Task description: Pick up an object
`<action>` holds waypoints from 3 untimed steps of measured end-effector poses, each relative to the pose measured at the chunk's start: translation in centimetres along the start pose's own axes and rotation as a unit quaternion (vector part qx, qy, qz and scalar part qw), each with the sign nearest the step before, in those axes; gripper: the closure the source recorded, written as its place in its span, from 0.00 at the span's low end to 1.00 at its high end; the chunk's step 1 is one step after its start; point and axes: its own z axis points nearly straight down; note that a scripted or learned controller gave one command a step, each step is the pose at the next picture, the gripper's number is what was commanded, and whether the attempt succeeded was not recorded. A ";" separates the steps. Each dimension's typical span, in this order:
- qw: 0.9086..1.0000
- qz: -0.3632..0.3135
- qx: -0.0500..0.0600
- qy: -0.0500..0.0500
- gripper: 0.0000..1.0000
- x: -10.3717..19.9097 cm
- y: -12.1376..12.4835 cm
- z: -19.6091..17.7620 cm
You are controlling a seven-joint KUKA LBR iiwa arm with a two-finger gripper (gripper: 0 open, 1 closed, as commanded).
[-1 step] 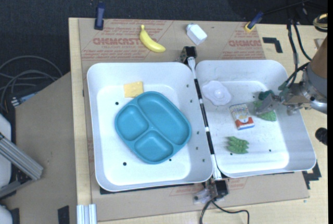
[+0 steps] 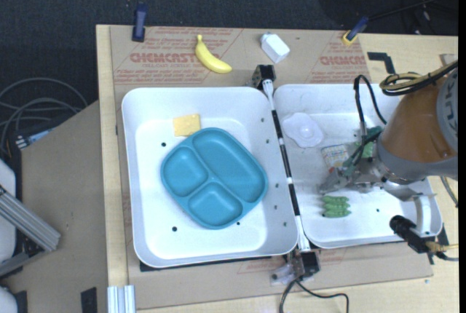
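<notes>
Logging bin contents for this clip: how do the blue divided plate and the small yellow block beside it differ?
The blue divided plate is far larger, filling much of the left bin; the yellow block is a small piece near the bin's back. The plate is rounded with three compartments; the block is squarish and plain. The plate is blue, the block pale yellow. Both lie flat in the left bin, the block right at the plate's rim.

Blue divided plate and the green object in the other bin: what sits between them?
In the camera view, between the blue divided plate and the green object lie bare bin floor and the two bins' adjoining rims.
</notes>
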 end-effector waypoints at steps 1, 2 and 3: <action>1.000 0.000 0.002 0.001 0.00 3.6 -2.0 0.0; 1.000 0.001 -0.001 -0.001 0.00 -1.0 1.0 0.0; 1.000 -0.001 -0.001 0.000 0.00 2.8 6.1 0.0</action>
